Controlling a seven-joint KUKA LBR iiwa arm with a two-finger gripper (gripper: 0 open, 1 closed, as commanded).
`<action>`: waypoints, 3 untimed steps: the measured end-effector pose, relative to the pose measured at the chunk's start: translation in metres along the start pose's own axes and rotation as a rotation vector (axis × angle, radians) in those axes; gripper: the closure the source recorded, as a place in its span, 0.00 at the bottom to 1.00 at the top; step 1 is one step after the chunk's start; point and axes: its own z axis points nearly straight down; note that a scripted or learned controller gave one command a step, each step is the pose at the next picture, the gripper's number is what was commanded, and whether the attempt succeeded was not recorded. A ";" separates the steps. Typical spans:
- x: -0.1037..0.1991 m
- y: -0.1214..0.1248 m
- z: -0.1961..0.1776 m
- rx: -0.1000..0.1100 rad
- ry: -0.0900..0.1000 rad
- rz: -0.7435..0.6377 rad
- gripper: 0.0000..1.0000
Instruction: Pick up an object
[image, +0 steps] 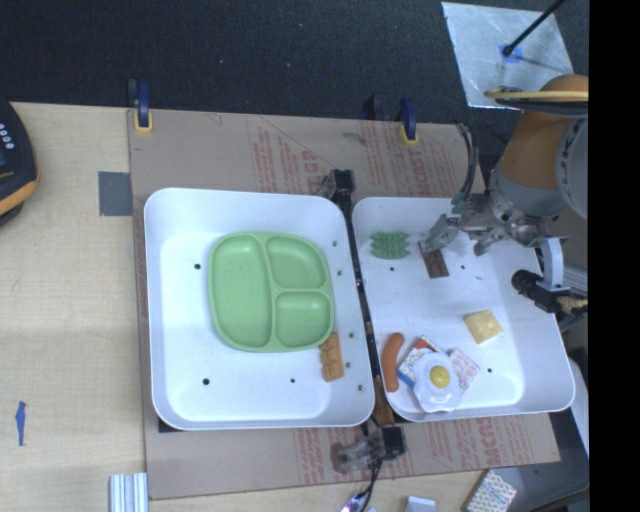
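A pale green three-compartment plastic plate (271, 291) and an orange-brown rectangular cracker (331, 357) lay in the left shallow white bin (170, 300). The right shallow white bin (530, 370) showed a dark green leafy piece (390, 245), a brown block (436, 264), a pale yellow cube (483, 326), a red-orange sausage (391, 360) and a white fried egg with yellow yolk (438, 381).

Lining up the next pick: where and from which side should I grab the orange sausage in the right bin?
Grip the orange sausage across its narrow middle, coming straight down. It lies flat and lengthwise beside the right bin's left wall, so close the gripper along that wall's direction.
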 end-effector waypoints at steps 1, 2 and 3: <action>0.035 -0.023 0.034 0.008 0.008 0.009 0.00; 0.003 0.020 0.031 -0.003 0.005 0.010 0.00; 0.003 0.018 0.020 0.002 0.006 0.007 1.00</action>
